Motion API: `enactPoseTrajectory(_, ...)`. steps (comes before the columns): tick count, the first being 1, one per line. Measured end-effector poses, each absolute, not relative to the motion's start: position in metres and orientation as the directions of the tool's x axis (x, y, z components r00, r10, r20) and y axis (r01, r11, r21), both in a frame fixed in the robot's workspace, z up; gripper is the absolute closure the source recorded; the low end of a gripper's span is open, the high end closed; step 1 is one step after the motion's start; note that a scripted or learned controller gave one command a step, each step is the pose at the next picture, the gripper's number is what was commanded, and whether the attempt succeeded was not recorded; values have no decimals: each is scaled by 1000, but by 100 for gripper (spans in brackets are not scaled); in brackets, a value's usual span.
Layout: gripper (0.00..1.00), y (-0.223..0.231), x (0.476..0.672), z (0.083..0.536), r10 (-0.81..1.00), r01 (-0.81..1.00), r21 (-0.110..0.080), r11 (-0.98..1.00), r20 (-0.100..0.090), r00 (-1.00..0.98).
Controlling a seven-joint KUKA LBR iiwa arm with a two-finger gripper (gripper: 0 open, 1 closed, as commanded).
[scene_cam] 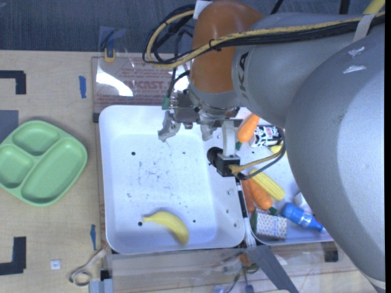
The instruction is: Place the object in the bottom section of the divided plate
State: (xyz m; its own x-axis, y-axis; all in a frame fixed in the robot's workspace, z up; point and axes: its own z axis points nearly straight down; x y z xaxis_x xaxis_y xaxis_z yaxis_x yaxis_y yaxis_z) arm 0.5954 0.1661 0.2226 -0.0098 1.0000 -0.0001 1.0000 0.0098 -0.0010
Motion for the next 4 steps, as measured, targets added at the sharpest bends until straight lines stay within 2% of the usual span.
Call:
enactPoseTrajectory(1, 0, 211, 609, 138, 886, 886, -4, -464, -3, 464)
enactPoseTrajectory(2, 0, 227, 666, 87, 931, 931, -4, -364, -2, 364)
enactPoseTrajectory(3, 100, 230, 667, 100, 933, 933, 2, -360, 3, 360)
enactPoseTrajectory(4, 100, 232, 667, 111, 934, 934, 3, -357, 3, 357)
